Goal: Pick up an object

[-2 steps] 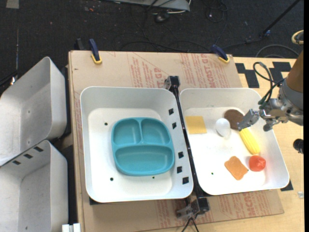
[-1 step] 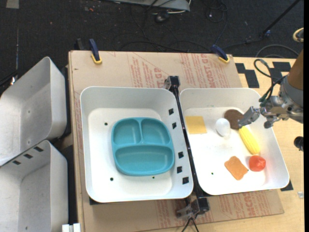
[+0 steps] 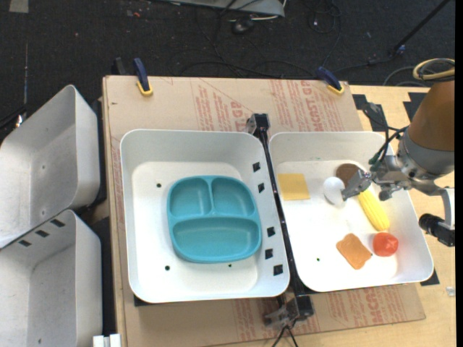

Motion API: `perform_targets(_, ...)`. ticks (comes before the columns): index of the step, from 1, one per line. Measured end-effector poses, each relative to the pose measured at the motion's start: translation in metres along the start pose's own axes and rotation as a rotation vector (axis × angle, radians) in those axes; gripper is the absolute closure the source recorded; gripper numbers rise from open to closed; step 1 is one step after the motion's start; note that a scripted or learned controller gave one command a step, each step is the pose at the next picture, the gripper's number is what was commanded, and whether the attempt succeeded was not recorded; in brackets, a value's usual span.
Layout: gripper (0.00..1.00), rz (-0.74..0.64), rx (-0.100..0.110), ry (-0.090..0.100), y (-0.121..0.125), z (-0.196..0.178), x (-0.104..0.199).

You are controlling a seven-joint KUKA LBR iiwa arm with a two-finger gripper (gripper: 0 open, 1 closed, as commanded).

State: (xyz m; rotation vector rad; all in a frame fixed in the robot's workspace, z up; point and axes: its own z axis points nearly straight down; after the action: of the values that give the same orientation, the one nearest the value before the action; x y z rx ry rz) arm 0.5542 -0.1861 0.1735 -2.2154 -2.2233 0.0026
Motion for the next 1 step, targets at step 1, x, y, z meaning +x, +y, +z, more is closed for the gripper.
perform_targets(1, 0.0, 0.004, 0.0, 0.0, 0.0018, 0.0433, 0.0018)
